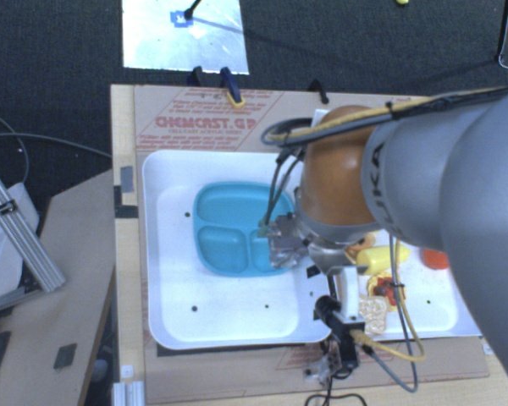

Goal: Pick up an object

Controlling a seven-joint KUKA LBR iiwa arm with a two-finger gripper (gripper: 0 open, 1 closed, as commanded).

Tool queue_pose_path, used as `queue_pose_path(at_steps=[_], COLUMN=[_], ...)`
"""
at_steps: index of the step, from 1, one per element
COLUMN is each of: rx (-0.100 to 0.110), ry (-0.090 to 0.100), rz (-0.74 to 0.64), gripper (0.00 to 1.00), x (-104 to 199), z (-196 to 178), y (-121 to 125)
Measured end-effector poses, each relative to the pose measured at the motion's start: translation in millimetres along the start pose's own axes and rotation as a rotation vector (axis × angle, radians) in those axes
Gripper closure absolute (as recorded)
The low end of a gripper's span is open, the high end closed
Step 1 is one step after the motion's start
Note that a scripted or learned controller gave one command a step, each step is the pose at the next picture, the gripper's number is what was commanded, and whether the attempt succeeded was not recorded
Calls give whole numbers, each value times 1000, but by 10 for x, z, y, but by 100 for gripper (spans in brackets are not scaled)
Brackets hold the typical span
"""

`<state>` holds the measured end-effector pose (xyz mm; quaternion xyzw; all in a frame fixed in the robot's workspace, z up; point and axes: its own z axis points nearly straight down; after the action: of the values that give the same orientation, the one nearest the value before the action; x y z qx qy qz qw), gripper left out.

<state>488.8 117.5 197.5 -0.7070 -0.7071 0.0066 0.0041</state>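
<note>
A blue divided plate lies in the left white bin, toward its right half. My gripper hangs at the plate's right edge, by the wall between the two bins, and the orange wrist band looms above it. In the right bin I see a yellow object, an orange piece and a pale textured piece, all partly hidden by the arm.
The grey arm covers most of the right bin. Cables trail over the front rim. A cardboard sheet lies under the bins, and a metal frame stands at the left.
</note>
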Motion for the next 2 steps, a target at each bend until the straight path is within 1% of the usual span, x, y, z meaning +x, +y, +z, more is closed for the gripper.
queue_pose_path(at_steps=[1, 2], rx=[-17, -16], ry=[0, 4], rz=[6, 0], gripper=[100, 0], x=[-765, -712], z=[136, 128], y=[511, 495])
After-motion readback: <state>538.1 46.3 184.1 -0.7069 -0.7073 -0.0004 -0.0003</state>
